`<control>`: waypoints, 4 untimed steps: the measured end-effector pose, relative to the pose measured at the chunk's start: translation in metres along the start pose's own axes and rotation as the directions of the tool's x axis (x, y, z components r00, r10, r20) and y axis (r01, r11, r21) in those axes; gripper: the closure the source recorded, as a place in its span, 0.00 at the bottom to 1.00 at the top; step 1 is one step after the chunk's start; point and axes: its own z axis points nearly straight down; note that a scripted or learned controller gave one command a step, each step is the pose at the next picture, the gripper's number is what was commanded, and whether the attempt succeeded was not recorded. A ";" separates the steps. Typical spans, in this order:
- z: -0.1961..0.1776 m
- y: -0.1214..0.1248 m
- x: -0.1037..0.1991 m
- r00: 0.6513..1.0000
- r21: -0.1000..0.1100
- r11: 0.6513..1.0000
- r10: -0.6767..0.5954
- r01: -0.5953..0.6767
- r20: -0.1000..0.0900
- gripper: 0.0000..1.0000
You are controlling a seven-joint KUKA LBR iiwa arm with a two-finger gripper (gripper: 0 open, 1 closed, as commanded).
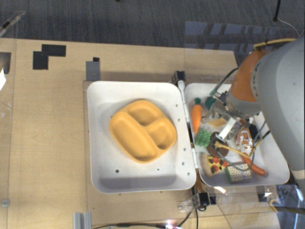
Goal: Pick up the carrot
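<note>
One carrot (196, 118) is lying in the right bin (281, 168), close against its left wall, its green top pointing toward the far side and its orange tip toward the near side. Just right of it a green studded block (203, 138) is sitting, and nearer the front a pile of small toys is crowding together: a red and yellow piece (217, 163), a netted item (238, 174) and an orange stick (255, 168). The end effector (228, 128) is hanging over this clutter, right of the carrot and apart from it; whether it is wide or narrow I cannot tell, since the wrist and cables are hiding it. The grey arm (281, 94) is covering the bin's far right part. The left bin (138, 180) is holding a yellow divided tray (142, 130), tilted diagonally. Both bins are resting on the desk (43, 142).
</note>
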 end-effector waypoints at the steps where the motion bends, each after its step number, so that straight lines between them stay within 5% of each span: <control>1: 0.002 0.026 0.006 0.879 -0.002 0.879 0.478 -0.478 -0.004 0.00; 2: 0.001 -0.007 -0.028 0.873 -0.003 0.873 0.488 -0.488 -0.007 0.00; 3: -0.102 -0.047 0.024 0.787 0.000 0.787 0.617 -0.617 -0.016 0.00; 4: -0.002 -0.003 -0.002 0.863 -0.004 0.863 0.505 -0.505 -0.012 0.00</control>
